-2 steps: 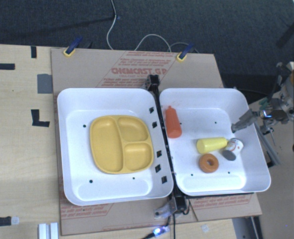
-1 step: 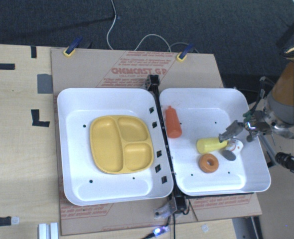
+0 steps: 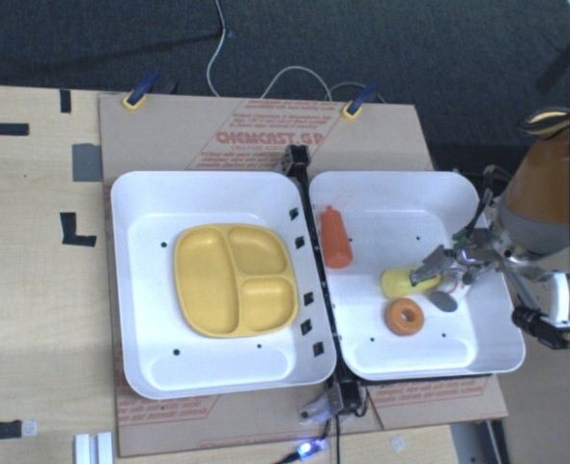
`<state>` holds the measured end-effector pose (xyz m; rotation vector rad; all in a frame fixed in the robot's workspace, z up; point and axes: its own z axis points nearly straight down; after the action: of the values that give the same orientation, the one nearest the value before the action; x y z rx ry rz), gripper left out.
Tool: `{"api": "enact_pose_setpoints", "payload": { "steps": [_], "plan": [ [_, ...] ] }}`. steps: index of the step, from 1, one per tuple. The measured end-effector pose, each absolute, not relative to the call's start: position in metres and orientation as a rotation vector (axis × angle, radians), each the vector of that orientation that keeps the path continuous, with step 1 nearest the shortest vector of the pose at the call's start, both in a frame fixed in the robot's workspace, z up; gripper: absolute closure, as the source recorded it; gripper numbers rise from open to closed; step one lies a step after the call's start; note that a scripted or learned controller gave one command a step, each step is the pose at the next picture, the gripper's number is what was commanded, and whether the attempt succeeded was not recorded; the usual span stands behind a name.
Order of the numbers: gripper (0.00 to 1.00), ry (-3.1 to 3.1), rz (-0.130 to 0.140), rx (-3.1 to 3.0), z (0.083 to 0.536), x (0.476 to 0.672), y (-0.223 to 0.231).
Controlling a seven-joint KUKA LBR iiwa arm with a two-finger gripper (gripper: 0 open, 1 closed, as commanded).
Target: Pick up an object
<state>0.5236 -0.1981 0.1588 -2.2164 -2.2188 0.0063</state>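
Note:
My gripper (image 3: 432,290) is low in the right bin (image 3: 415,199), near its right side, and stands open. One finger (image 3: 423,275) lies at the right end of a small yellow object (image 3: 396,282); the other finger (image 3: 444,301) points down toward the bin floor. Nothing is held between them. An orange ring shaped like a doughnut (image 3: 405,317) lies just below and left of the gripper. An orange bottle-shaped object (image 3: 335,238) lies along the bin's left wall.
The left bin (image 3: 140,259) holds a yellow divided plate (image 3: 235,279). A black divider (image 3: 309,259) runs between the two bins. The arm's grey and orange wrist (image 3: 541,196) hangs over the right bin's right rim.

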Motion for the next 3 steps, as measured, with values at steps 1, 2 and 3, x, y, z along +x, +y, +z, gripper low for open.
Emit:
{"api": "enact_pose_setpoints", "payload": {
  "steps": [1,2,3],
  "plan": [
    [0.00,-2.226,-0.003,-2.224,0.119,0.529,-0.206],
    [1.00,-2.237,-0.009,-2.231,0.132,0.532,-0.206],
    [1.00,-2.228,-0.003,-2.223,0.193,0.540,-0.205]
  ]
}}
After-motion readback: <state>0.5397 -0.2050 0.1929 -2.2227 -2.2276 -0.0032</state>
